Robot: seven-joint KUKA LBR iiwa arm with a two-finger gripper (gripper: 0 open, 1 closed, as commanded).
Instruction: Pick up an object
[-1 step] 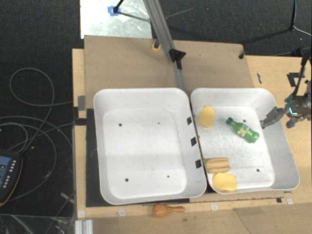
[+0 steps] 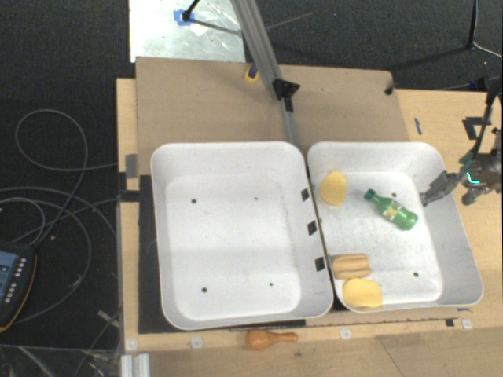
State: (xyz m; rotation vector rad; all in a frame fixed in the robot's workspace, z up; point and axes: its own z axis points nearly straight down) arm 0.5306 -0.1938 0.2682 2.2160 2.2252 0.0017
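gripper (image 2: 454, 187) at right bin (image 2: 456, 234) rim, fingers spread, empty | arm cut off at frame edge | green bottle (image 2: 391, 209) just beside

From where I stand, little of the arm is to be seen; it comes in from the right side at about mid-height, and most of its body lies past the edge. What shows is the end effector (image 2: 454, 188), a dark grey assembly with a small teal light glowing on it. Two fingers splay out from it: one finger (image 2: 437, 187) angles down and to the left, the other sits nearer the right edge, with a clear gap between them. Nothing lies between the fingers. The assembly hangs low, tilted leftward
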